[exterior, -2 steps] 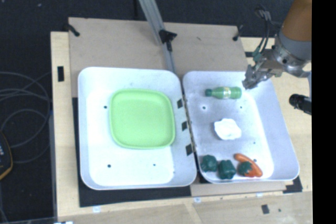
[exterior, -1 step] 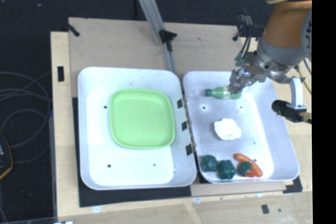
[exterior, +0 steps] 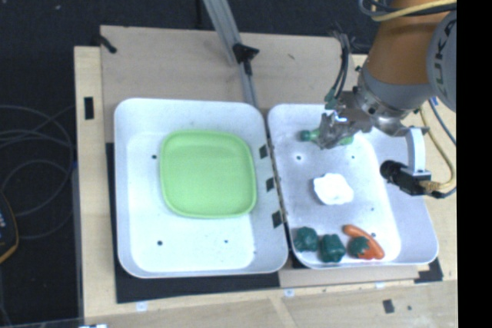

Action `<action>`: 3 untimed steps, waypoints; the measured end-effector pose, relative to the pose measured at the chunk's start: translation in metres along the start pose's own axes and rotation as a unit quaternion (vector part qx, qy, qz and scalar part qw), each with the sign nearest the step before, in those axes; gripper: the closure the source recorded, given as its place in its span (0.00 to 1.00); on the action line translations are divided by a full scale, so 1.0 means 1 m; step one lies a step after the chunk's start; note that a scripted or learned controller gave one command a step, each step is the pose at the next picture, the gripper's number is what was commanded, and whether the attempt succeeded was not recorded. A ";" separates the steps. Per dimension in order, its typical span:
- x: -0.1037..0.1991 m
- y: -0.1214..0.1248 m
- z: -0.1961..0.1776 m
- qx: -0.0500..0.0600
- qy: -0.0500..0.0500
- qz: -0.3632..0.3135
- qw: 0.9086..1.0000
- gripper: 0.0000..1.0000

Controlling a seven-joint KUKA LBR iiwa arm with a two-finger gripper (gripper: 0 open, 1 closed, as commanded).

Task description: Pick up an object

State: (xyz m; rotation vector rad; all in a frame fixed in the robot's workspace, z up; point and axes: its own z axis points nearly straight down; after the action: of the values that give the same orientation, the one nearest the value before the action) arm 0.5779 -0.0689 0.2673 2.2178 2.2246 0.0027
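Camera view: two white bins are seen side by side on the desk [exterior: 92, 165].

Left bin [exterior: 138, 242]: one item is counted, a light green square plate [exterior: 207, 173], lying flat near the bin's middle.

Right bin [exterior: 415, 242]: five loose items are counted.
- One white lump [exterior: 333, 189], near the bin's centre.
- Two dark green pieces [exterior: 306, 239] [exterior: 332, 247], set just beside each other along the near edge.
- One orange-red piece with a green end [exterior: 364, 242], just right of the green pair, also at the near edge.
- One small green item [exterior: 307, 136], at the far left part of the bin, right at the end effector tip.

One arm [exterior: 403, 50] is seen reaching in from the right, with the orange band above the wrist. The end effector [exterior: 332, 132] is positioned low over the far part of the right bin, well apart from the three items at the near edge and above the white lump. The small green item is seen against its left side; whether it sits between the fingers cannot be told, and open or closed cannot be told either.

One grey rail [exterior: 219, 8] is seen running at a slant from the top down to the gap between the bins. Cables are seen on the dark floor at left.
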 end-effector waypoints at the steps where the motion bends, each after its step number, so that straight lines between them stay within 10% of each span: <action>1: 0.053 -0.020 0.015 0.001 0.000 0.000 1.000 1.00; 3: 0.147 -0.058 0.023 0.000 0.000 0.000 1.000 1.00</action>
State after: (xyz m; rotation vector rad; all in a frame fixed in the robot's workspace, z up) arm 0.5198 0.0778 0.2448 2.2177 2.2256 0.0027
